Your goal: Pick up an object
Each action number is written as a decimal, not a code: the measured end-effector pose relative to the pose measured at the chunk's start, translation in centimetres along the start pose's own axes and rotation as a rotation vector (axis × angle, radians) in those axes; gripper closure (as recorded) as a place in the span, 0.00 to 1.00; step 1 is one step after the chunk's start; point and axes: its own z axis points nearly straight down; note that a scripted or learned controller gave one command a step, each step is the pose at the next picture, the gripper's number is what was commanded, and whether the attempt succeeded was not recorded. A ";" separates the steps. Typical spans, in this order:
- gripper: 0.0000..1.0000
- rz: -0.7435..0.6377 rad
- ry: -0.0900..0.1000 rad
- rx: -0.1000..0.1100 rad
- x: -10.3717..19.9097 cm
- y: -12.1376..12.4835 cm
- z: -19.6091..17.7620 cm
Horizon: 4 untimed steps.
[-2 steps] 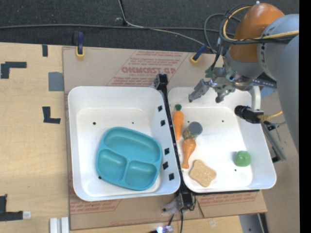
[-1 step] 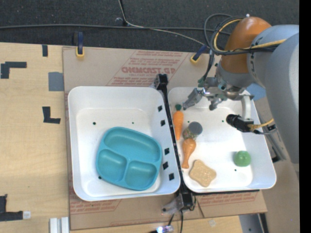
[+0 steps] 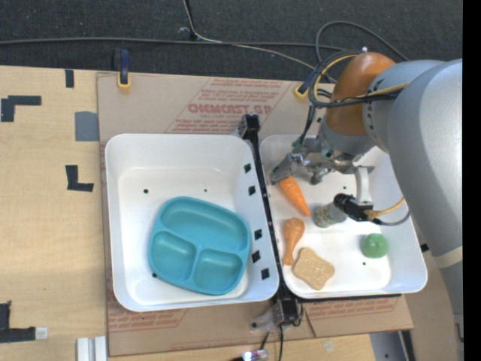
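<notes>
Brown cardboard-topped bench seen under two white bins | gripper poised low in right bin | finger state cannot be told | orange plastic carrot lying just below gripper, unheld

Cardboard sheet reads "CHEMCAST GP"

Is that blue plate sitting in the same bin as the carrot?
No, the blue plate lies in the left bin, while the carrot lies in the right one.

Arm bent low, wrist (seemingly) angled leftward
</notes>
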 end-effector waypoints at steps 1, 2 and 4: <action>0.00 0.001 -0.002 0.000 0.1 0.0 0.2; 1.00 0.000 -0.002 -0.001 0.1 0.0 -0.8; 1.00 0.002 -0.002 -0.004 -0.2 -1.7 -11.4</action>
